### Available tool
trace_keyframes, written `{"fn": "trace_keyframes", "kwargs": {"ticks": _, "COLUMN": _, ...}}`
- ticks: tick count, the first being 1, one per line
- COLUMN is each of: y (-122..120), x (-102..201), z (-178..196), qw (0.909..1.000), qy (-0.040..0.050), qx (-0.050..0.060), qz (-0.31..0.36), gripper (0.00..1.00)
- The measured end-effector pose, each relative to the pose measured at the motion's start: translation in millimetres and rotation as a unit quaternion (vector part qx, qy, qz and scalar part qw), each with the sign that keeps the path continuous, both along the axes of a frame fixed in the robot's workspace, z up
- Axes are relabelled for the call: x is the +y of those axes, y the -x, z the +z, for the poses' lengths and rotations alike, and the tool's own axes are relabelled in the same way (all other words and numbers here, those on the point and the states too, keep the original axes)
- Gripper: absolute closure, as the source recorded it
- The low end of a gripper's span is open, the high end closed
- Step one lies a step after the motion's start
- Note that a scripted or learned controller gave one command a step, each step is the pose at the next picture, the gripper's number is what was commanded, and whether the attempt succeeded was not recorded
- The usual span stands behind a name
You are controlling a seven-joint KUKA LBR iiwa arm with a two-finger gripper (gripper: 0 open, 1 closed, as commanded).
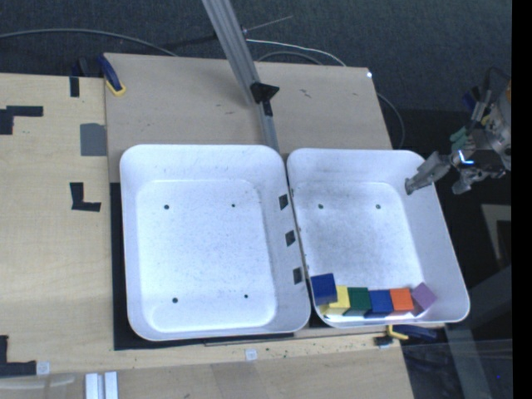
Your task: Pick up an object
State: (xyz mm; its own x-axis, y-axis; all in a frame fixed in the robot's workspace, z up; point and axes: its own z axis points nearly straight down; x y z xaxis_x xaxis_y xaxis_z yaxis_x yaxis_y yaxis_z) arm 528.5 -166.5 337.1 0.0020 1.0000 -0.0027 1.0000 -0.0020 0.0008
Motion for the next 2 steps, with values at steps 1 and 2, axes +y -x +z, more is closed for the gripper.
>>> {"fn": "trace_keyframes", "kwargs": {"ticks": 1, "y": 2, "x": 56, "z": -13, "qw": 1.0000, "qy": -0.0019, "qx": 0.002, "qz": 0.004, "gripper": 0.00}}
{"fn": "trace_keyframes", "kwargs": {"ticks": 2, "y": 35, "x": 75, "z": 11, "qw": 1.0000, "qy": -0.0019, "qx": 0.000, "qz": 0.003, "gripper": 0.00}}
